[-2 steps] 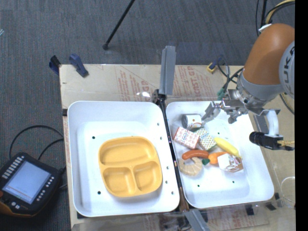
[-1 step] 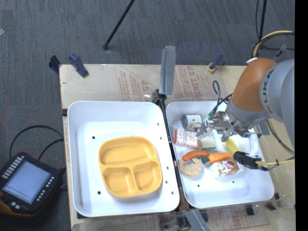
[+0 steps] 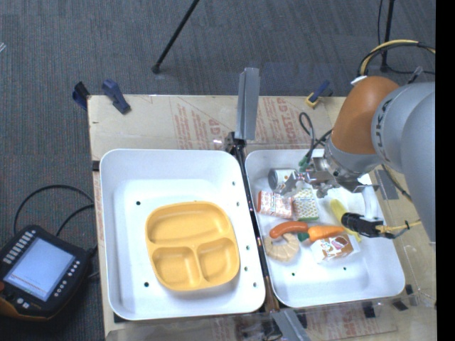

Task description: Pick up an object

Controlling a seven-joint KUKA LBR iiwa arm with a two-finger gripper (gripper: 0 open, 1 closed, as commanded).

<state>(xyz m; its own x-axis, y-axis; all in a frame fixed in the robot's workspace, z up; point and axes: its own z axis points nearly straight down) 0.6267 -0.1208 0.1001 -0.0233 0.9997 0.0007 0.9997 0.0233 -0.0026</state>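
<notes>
Two bins are showing white: the left bin [image 3: 121,190] is holding a yellow-orange divided plate [image 3: 192,245], the right bin [image 3: 384,275] a mixed heap. In that heap an orange-red sausage [image 3: 288,229] and an orange carrot [image 3: 325,231] are lying beside a tan ridged biscuit [image 3: 282,248], a red-and-white speckled packet [image 3: 274,204], a green-white checked packet [image 3: 306,206] and a yellow piece [image 3: 336,208]. The arm [image 3: 405,130] is showing grey with an orange band. The table [image 3: 185,119] is looking pale brown with red print.
</notes>
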